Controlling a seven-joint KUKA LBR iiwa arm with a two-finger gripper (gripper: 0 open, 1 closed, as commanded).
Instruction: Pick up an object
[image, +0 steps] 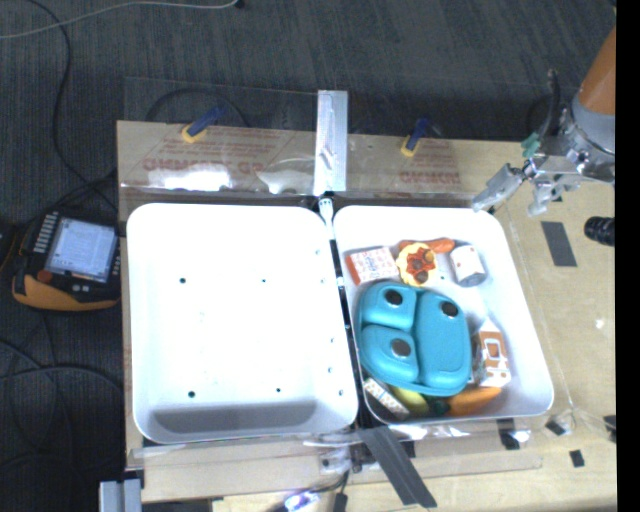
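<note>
Grey end effector (520, 188), fingers apart, above right bin's (528, 300) far rim, clear of blue toy (418, 336).

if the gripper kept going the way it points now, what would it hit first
Probably the right bin's upper right rim: the gripper points down-left toward it from above the corner. Its height is unclear, so it might pass over.

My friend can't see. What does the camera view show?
The right white bin holds a big blue plastic toy among small packets. The robot's tool hovers above that bin's far right corner, holding nothing. The left white bin sits beside it.
</note>
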